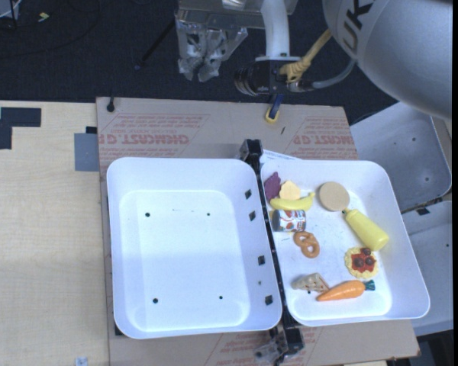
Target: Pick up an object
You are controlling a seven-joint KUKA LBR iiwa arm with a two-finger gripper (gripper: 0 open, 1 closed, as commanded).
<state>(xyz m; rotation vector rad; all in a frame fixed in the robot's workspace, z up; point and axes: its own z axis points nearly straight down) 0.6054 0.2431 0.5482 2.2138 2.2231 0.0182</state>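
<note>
Camera view shows you the gripper (pixel 204 56) raised beyond the tabletop's far edge; whether it is apart or together, you cannot tell. Toy foods, including a carrot (pixel 341 290) and banana (pixel 291 203), lie in the right bin (pixel 401 204).

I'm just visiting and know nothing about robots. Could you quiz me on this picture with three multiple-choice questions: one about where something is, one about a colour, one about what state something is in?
1. Where do the small toy foods lie?
A. in the right white plastic bin
B. in the left white plastic bin
C. on the cardboard sheet

2. What colour is the pointed toy carrot?
A. blue
B. orange
C. white

3. How does the squeeze bottle rest?
A. standing upright
B. hanging from the arm
C. lying on its side

Answers:
1 A, the foods sit in the right white plastic bin.
2 B, the pointed toy carrot is orange with a green tip.
3 C, the yellow squeeze bottle lies flat on the bin floor.
</note>
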